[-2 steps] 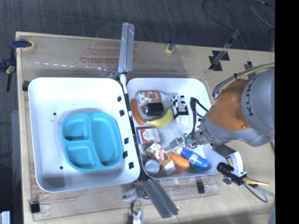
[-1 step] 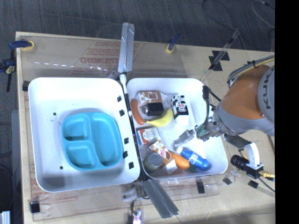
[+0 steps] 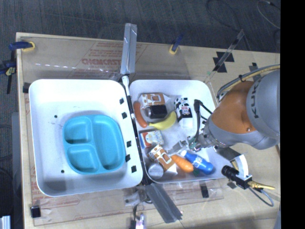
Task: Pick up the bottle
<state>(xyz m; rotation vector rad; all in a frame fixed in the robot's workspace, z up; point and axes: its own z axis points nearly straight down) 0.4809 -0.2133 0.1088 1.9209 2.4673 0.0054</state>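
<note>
The grey arm [image 3: 248, 113] reaches in from the right and bends down over the right bin [image 3: 164, 87], with its end effector [image 3: 194, 142] low near the bin's right side, just above the blue bottle [image 3: 199, 162]; I cannot tell how it is set. The bottle lies on its side at the near right corner of this bin, beside one orange carrot [image 3: 180, 163] and near one yellow banana [image 3: 164, 123]. There are two white bins on the table [image 3: 62, 46], and the left bin [image 3: 47, 94] holds one blue tray [image 3: 93, 144] with three compartments.
</note>
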